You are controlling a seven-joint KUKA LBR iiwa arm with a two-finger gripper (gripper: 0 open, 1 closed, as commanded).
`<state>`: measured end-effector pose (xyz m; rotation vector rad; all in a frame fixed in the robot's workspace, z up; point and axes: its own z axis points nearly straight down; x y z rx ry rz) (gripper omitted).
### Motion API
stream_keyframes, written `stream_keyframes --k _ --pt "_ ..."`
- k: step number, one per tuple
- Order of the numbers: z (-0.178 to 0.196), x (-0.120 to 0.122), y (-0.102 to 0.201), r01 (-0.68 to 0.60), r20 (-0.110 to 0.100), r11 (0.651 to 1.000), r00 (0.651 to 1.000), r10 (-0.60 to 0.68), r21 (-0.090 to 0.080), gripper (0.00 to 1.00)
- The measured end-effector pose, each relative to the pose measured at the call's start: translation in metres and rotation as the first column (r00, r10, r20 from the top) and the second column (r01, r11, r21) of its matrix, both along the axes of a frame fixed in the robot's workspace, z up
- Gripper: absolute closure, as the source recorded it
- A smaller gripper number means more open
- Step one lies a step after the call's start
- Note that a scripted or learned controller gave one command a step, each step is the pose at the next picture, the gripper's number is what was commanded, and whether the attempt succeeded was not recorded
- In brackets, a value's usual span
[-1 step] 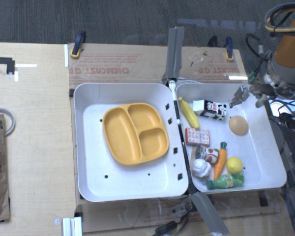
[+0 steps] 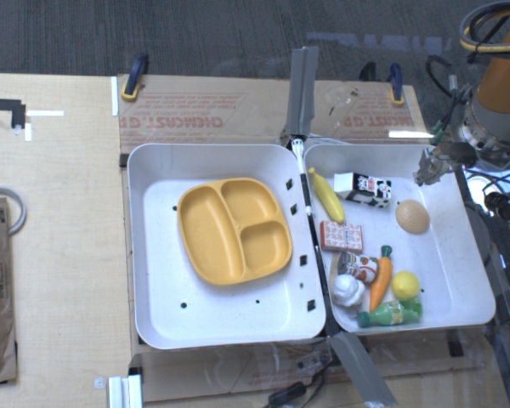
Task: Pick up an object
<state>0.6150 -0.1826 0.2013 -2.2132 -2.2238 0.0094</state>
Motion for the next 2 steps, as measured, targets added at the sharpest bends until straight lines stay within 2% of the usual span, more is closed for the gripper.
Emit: stream_keyframes --k 1,2 --pt "0.106 -0.004 0.068 -0.07 0.004 0.998 0.998 0.07 0.0 1.0" --pt "0.083 0.031 0.111 -0.214 0.004 0.977 0.977 0.214 0.0 1.0"
